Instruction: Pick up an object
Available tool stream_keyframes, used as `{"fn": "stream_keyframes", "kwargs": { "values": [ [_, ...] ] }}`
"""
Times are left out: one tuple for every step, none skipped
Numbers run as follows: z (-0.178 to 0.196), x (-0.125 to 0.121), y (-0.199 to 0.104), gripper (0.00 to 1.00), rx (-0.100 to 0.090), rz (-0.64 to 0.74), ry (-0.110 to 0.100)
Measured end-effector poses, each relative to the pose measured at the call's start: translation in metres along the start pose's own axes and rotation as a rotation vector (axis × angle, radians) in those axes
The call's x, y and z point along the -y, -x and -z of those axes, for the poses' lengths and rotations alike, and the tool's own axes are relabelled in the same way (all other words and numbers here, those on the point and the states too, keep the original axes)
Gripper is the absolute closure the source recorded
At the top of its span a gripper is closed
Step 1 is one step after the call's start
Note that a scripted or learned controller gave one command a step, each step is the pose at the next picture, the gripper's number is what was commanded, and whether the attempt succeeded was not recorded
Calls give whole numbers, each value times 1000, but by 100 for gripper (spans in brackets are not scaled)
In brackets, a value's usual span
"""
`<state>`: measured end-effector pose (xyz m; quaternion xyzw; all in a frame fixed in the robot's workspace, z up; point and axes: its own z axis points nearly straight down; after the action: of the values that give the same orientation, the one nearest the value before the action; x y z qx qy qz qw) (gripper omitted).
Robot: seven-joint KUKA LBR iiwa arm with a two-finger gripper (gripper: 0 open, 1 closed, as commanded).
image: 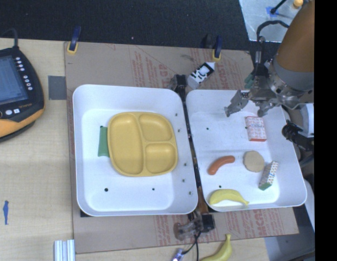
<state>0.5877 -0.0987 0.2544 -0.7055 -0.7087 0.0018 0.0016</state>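
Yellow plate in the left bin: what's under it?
A green flat piece sticks out from under the left edge of the yellow divided plate, lying on the left bin floor. How far it runs beneath the plate is covered.

My arm, orange band over grey wrist, at far right. Two white bins (pixel 84 145): left one has a yellow divided plate (pixel 142 143) w/ a green strip (pixel 103 141) at its left edge. Right bin: red-and-white packet (pixel 256 128), orange-red sausage (pixel 220 165), tan round cookie (pixel 254 161), multicolour speckled bar (pixel 268 175), yellow banana (pixel 228 198) near edge. Brown cardboard w/ red print (pixel 152 67) underneath; blue clamps (pixel 74 37) at far side.
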Motion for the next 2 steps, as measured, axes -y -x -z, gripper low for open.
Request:
{"fn": "stream_keyframes", "kwargs": {
  "values": [
    [-56, 112, 21, 0, 0, 1, -1],
    [-164, 76, 5, 0, 0, 1, -1]
  ]
}}
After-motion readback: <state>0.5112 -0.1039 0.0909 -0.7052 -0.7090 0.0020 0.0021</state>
